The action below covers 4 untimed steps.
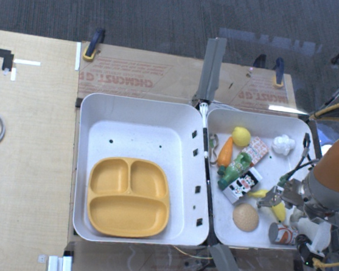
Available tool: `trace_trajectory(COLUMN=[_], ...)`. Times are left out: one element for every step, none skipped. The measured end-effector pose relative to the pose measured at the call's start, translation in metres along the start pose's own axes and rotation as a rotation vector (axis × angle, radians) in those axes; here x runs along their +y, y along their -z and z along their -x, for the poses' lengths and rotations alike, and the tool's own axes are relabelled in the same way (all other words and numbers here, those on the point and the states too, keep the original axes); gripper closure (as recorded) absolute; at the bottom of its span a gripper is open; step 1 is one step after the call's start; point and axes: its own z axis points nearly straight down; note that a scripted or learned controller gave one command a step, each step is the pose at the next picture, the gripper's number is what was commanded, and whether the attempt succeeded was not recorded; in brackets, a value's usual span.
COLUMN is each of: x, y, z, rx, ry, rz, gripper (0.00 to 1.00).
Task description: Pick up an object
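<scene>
— Clutter is crowding the right bin [236,118]: lemon [241,136], carrot [225,151], green bottle [235,167], egg [246,218].
— We're seeing the gripper [275,199] hovering beside a banana [278,210]; its grip we cannot tell.

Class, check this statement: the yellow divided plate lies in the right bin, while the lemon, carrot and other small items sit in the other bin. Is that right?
Not quite. The camera view shows the yellow divided plate in the left bin, not the right. The lemon, carrot and other small items sit in the right bin, the one nearer the arm.
</scene>
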Motion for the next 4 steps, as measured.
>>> trace_trajectory(x=[0.010,0.010,0.053,0.063], y=[0.001,0.009,0.144,0.133], z=[0.025,0.026,-0.033,-0.095], rx=[0.002,0.001,-0.002,-0.003], ry=[0.149,0.146,0.051,-0.107], rz=[0.001,-0.001,0.002,0.000], gripper=[0.00,1.00,1.00,1.00])
